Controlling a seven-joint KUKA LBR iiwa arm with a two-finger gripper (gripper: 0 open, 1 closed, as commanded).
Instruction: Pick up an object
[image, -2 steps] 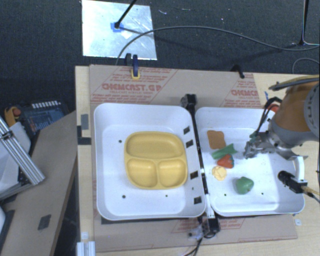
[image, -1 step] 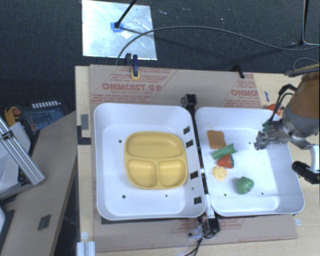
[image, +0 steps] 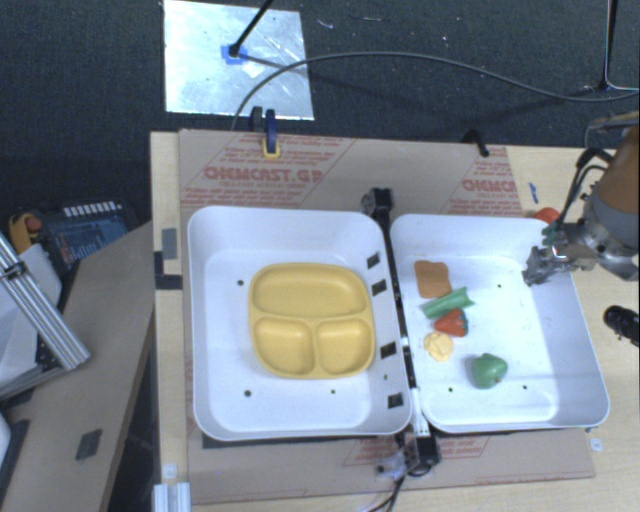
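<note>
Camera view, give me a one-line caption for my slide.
The tool hangs over the right bin's far edge, apart from the toy food; a yellow divided tray sits in the left bin.

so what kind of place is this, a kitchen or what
Most likely a robot lab test bench, not a kitchen. Two white bins sit clamped side by side on a protective board, the food pieces look like plastic toys, and loose cables run across the dark floor.
</note>
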